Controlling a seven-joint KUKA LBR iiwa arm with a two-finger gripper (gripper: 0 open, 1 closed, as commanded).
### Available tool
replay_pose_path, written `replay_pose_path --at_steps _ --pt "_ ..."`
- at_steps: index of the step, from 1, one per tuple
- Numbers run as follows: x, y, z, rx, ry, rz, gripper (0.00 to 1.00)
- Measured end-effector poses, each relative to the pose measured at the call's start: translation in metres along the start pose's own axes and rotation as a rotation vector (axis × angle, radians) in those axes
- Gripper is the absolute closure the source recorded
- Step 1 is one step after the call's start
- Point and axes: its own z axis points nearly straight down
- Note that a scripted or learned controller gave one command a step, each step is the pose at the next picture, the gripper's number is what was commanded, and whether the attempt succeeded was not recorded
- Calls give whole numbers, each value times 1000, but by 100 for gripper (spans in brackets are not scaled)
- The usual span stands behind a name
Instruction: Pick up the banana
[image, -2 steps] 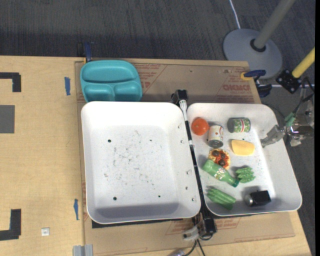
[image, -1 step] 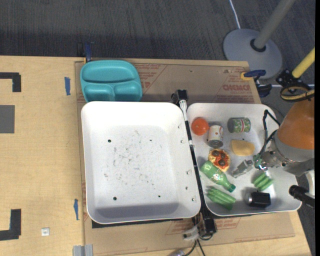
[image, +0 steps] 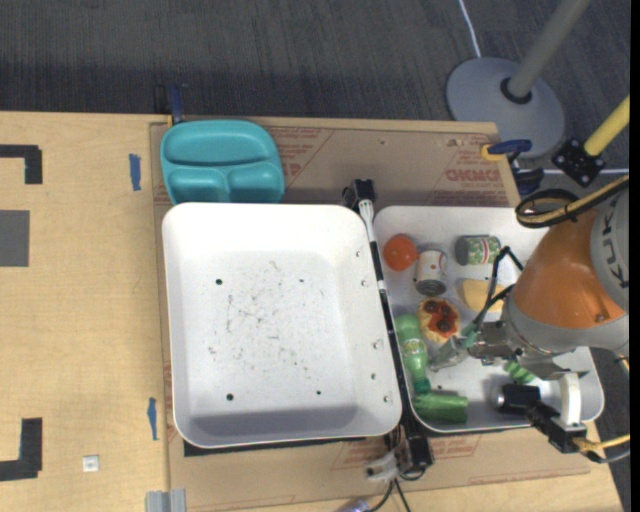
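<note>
Nearest the camera, the front wall of the left white bin (image: 280, 425) sits on the cardboard-covered bench (image: 80, 300); its floor shows scuff marks and a few dark dots. Beside it, the right white bin (image: 480, 420) holds the clutter. At that bin's front lies a green cylinder (image: 441, 404) on its side, with further green items (image: 411, 345) stacked along the left wall just behind it. The gripper (image: 462, 348) is down inside this bin, near the middle, pointing toward a small piece of red, yellow and dark colouring (image: 439, 318). Whether the claw is released or clenched cannot be told; nothing is seen gripped. The grey arm with its orange band (image: 565, 285) covers the bin's right half.

The banana (image: 476, 294), a pale yellow piece, lies just behind the gripper, partly hidden by the arm and crossed by a black cable.

Farther back stand a white cup with a red band (image: 431, 266), an orange ball (image: 400, 251) and a green-labelled can (image: 477, 248) on its side. Beyond the left bin rests a teal divided tray (image: 222, 162).
</note>
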Motion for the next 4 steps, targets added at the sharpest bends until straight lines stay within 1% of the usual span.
replay_pose_path --at_steps 1,2,3,4 --pt "-23 82 -29 1 -1 -129 0" --pt "-23 82 -38 -1 -2 -130 100" --pt "47 63 -98 2 0 -73 100" --pt "-15 34 -118 2 -2 63 100"
